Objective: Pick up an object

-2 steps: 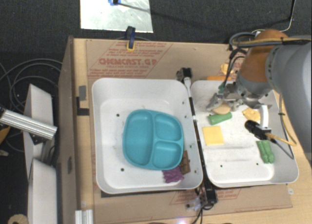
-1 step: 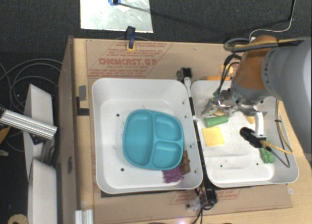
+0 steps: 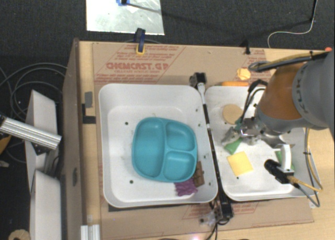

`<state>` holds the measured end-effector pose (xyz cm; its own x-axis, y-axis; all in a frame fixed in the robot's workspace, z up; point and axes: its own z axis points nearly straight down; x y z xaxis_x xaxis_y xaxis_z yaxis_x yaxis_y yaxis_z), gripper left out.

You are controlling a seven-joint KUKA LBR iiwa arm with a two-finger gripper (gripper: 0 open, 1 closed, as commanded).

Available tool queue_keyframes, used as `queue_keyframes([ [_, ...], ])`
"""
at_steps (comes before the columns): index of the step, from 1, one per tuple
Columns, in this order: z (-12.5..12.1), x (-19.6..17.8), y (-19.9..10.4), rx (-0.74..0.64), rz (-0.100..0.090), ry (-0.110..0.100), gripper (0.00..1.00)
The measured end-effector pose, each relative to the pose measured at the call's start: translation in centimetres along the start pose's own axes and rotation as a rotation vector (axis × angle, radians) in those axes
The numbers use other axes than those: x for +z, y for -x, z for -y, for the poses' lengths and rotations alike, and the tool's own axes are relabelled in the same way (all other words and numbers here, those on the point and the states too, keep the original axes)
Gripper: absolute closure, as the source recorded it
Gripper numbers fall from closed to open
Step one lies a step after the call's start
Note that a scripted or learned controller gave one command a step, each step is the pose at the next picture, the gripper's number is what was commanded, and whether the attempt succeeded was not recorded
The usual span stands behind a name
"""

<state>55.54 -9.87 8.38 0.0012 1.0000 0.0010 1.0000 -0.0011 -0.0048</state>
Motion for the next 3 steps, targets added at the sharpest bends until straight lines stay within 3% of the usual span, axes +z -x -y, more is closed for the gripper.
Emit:
queue_keyframes([
  [1,7.3,0.0,3.1,0.004,0.001,0.0,0.0],
  [2,-2.8,-0.2,2.9,-0.009,0.003,0.015,0.0],
  [3,4.1,0.0,2.4,-0.001,-0.001,0.0,0.0],
])
